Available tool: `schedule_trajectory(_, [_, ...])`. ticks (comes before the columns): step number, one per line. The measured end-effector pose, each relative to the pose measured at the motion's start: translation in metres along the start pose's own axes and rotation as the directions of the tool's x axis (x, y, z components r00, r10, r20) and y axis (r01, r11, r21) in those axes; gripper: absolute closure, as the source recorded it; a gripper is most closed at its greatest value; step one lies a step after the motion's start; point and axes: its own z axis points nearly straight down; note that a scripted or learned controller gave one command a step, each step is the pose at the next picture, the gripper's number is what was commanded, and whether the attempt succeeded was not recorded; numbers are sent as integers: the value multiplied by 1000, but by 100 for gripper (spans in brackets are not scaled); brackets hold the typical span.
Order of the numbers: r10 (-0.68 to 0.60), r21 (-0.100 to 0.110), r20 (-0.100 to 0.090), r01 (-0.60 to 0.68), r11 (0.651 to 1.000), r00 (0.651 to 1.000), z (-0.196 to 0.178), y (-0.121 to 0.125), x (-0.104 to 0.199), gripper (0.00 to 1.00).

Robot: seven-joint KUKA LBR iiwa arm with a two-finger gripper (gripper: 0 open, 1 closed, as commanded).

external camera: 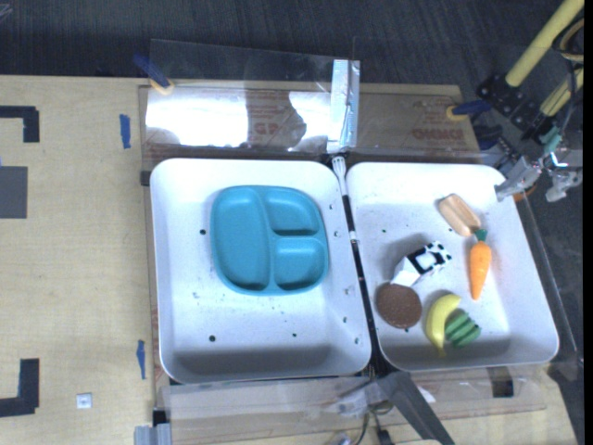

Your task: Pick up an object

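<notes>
A blue divided plastic plate (271, 237) is seen in the left white bin (176, 323) on the wooden bench (65, 248). In the right white bin (528, 332) are placed an orange toy carrot (479, 263), a tan bread-like piece (458, 213), a black-and-white block (423, 261), a brown round disc (398, 305) and a yellow-green toy fruit (449, 323). The end effector (533, 176) is located over the far right corner of this bin; it cannot be told whether it is apart or together.
</notes>
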Motion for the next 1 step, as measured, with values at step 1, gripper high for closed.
schedule_trajectory(1, [-96,12,-5,96,995,995,111,14,-7,0])
